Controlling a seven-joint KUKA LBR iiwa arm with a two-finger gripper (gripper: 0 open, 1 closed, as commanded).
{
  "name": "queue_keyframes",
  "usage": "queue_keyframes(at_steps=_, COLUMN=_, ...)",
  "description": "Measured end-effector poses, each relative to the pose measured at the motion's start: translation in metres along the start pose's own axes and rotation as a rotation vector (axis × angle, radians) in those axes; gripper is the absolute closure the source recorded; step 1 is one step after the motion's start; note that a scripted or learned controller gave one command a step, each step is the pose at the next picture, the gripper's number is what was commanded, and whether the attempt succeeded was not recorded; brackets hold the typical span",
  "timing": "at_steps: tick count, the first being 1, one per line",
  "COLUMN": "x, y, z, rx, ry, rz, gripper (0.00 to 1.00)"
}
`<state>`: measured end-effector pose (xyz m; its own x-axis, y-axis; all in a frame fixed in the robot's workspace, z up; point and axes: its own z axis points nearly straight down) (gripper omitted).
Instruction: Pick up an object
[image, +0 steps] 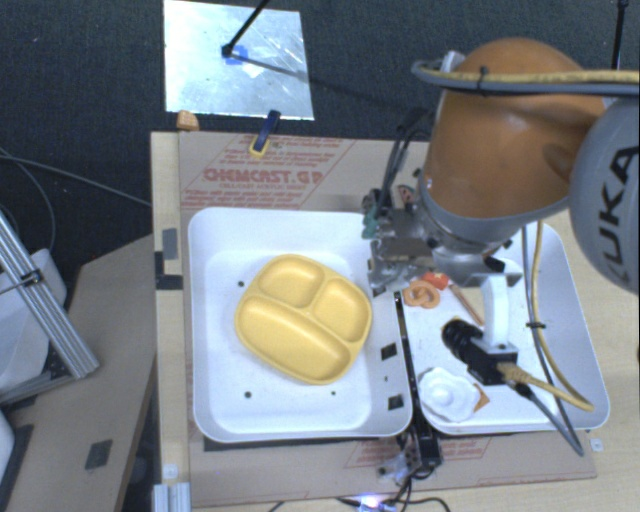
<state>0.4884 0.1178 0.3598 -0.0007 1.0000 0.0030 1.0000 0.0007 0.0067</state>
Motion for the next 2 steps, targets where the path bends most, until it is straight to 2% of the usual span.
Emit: queue_keyframes(at_steps=2, x=0.000, y=0.002, z=-0.022, rx=-0.005, ry=0.002, rz=-0.001, gripper=1.00)
